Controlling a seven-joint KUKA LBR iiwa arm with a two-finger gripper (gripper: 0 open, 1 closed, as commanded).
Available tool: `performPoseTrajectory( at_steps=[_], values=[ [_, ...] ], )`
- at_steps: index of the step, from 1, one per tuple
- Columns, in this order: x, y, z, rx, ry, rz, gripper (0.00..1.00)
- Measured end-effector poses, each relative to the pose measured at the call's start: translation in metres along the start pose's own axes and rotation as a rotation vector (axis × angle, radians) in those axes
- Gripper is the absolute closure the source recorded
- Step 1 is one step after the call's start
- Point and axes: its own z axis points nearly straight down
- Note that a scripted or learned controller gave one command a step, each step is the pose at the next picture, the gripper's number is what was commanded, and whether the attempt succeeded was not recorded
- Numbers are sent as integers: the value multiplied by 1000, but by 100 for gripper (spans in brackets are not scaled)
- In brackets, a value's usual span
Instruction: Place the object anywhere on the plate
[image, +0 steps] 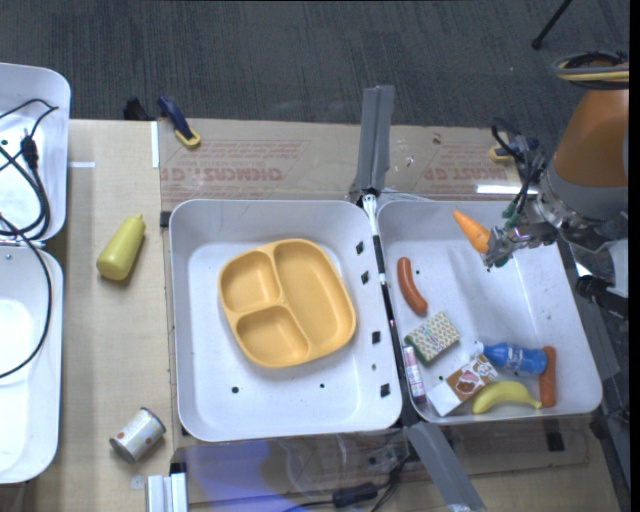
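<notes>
The yellow three-compartment plate (288, 300) lies in the left bin (200, 400) with nothing on it. My gripper (498, 250) hangs low over the back of the right bin (560, 300), right beside an orange carrot (471, 229) lying near the bin's back wall. The carrot touches or nearly touches the gripper's left side; I cannot tell whether it is gripped. The orange-banded wrist (595, 145) rises to the upper right.
The right bin also holds a red sausage (411, 284), a green patterned box (433, 336), a blue bottle (514, 357), a banana (505, 398) and a small carton (466, 383). A mustard bottle (121, 248) and a can (137, 434) lie on the bench left of the bins.
</notes>
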Motion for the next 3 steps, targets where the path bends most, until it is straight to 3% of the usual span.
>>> performPoseTrajectory(
  at_steps=[1, 2, 3],
  values=[
    [91, -6, -2, -1, 1, -102, 100],
    [175, 19, 2, -1, -1, -82, 100],
    [257, 19, -8, -1, -1, -570, 100]
  ],
)
